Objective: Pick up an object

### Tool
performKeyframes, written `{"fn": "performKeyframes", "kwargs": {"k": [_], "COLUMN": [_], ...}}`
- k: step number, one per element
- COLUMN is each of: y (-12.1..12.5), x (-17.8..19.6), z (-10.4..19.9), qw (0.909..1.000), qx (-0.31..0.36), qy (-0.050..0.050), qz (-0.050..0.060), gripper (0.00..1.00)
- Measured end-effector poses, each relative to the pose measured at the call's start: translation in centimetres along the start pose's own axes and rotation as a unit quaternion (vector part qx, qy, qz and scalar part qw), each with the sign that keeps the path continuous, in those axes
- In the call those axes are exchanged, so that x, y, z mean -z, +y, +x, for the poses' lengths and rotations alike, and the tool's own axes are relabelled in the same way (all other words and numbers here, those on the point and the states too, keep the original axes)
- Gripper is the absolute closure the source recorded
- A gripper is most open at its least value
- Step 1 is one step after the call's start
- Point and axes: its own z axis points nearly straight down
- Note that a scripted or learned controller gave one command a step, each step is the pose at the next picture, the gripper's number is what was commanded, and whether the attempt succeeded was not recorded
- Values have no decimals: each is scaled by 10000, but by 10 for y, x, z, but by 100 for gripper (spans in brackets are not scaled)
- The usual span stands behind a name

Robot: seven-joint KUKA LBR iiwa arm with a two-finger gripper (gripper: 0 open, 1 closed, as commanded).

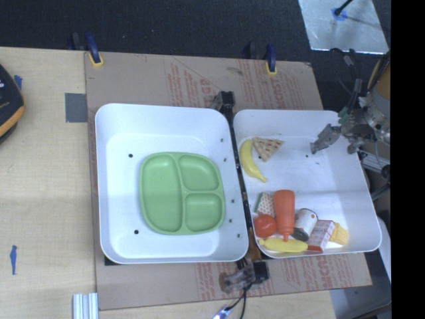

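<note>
While apart — banana (252, 161), gripper (323, 140)

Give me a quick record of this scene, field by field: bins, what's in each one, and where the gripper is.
left bin: holds a green divided plate
right bin: holds the food items
far end of right bin: banana beside a sandwich wedge
near end of right bin: red ketchup bottle, tomato, a can, a second yellow banana, small red-and-white carton, all clustered together
gripper: over the far right part of the right bin, apart from the food
held object: none seen
</note>
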Motion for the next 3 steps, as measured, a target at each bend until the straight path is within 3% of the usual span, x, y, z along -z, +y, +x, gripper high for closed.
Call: {"fn": "performKeyframes", "kwargs": {"k": [1,2,3], "y": [-45,-46,-61], "x": [-21,-119,-118], "z": [29,82,96], "qw": [10000,10000,10000], "qx": [-2,6,-2], "qy": [-1,2,1], "qz": [7,11,4], "gripper": [0,0,0]}}
